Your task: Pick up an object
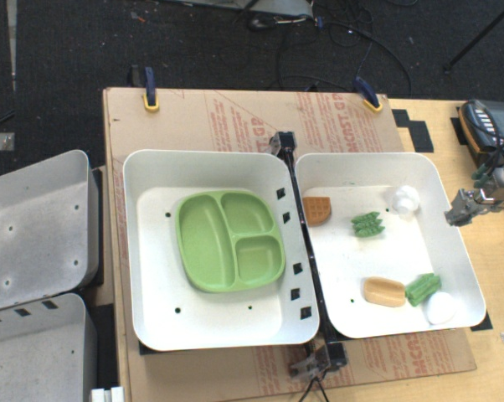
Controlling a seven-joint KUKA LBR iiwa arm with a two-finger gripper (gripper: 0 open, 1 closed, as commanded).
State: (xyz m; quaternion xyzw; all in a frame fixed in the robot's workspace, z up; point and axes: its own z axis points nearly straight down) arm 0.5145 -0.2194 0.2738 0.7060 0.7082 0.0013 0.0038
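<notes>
Pincer (463,212) is sitting at the right bin's (453,224) outer rim; cannot tell its state. Nothing is showing between its tips. Nearest pickable: white ball (403,199), just inward. Green toy (367,224) and tan piece (383,291) are lying farther in. It should be centring over the ball before descending.

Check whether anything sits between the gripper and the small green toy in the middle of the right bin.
Nothing visible lies in between. The gripper sits just outside the right bin's rim; the small green toy lies on open floor, with the white ball just above that line.
</notes>
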